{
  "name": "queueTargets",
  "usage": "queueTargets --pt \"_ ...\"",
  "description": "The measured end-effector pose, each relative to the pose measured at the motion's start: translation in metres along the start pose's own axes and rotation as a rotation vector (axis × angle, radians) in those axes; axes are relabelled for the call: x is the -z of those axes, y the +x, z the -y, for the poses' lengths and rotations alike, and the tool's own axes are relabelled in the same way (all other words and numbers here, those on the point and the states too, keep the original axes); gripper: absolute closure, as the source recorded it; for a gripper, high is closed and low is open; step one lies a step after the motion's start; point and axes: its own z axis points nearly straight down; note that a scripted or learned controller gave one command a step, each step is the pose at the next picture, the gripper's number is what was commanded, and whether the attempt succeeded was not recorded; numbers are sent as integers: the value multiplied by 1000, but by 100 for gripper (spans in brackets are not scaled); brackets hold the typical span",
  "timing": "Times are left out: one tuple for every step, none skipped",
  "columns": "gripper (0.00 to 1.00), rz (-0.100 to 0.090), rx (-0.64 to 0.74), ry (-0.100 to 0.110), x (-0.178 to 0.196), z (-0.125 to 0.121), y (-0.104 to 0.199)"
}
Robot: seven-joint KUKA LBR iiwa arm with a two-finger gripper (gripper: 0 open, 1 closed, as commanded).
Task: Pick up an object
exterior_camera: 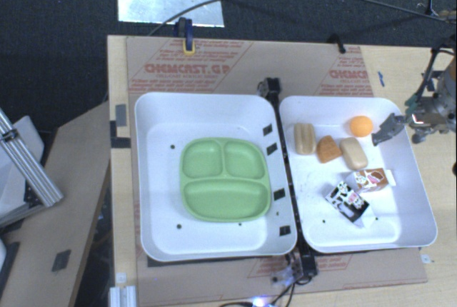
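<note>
Likely trouble ahead: gripper (391, 128) poised at right bin's (421, 216) far edge, finger spread impossible to tell, holding nothing. Orange ball (361, 126) just beside, apt to roll; tan pieces (328, 148) crowded, so easily nudged aside.

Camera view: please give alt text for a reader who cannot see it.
The pincer hangs over the right bin's far right edge, near an orange ball. That bin also holds three bread-like pieces and two small printed packets. The left bin holds a green divided plate.
</note>
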Motion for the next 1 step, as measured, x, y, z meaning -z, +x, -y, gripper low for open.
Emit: queueTargets --pt "0 -1 -2 2 -43 3 5"
